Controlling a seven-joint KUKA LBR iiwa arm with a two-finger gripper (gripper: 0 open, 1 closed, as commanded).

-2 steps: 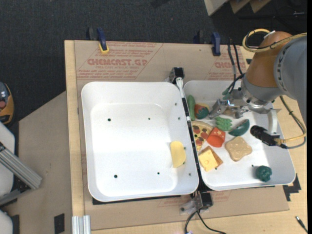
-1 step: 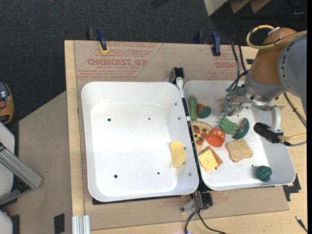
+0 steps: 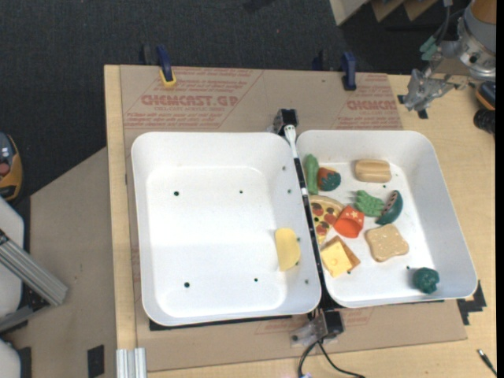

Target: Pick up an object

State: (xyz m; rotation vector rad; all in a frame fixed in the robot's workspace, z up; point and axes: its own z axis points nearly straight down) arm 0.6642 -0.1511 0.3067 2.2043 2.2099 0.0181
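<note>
Looking down, you see the gripper hanging above the worktop past the right bin's far corner, and you cannot tell how its fingers are set. Your right bin holds the toy foods, among them a bun, toast and cheese. One yellow piece lies in the left bin by the divide.

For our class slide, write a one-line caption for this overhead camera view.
Gripper raised beyond the right bin of toy foods; one yellow piece lies in the left bin.
</note>
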